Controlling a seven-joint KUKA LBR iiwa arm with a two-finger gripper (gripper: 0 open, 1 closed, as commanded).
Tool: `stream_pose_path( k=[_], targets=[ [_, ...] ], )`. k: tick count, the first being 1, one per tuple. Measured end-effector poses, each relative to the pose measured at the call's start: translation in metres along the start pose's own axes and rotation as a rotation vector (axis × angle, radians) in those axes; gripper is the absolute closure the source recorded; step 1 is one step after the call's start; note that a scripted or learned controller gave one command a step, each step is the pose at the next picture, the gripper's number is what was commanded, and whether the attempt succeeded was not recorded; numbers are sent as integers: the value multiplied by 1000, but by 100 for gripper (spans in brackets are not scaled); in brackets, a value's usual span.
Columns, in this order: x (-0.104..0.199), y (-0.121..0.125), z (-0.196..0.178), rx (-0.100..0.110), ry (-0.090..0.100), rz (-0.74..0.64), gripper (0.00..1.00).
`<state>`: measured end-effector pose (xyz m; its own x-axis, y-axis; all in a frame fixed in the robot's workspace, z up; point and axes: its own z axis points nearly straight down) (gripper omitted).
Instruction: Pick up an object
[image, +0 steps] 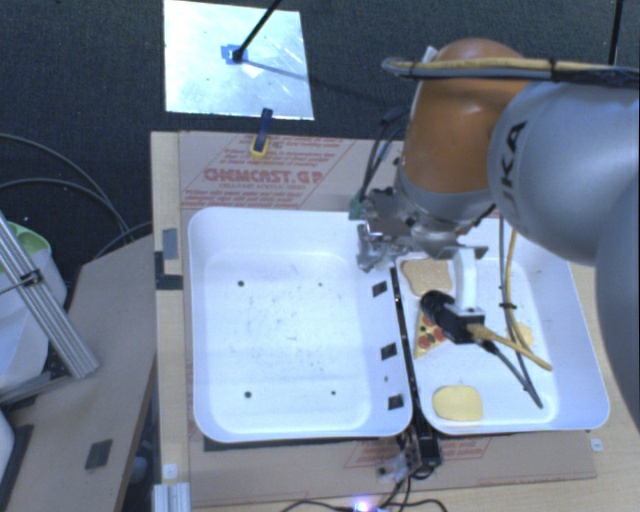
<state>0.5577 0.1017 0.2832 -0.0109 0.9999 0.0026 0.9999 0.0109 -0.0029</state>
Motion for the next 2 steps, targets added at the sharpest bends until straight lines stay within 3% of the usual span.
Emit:
stream_pose_path(
  k=[1,2],
  targets=[
    [45,29,85,1,-2,3,100],
    [24,-30,130,6,-4,11,100]
  ],
)
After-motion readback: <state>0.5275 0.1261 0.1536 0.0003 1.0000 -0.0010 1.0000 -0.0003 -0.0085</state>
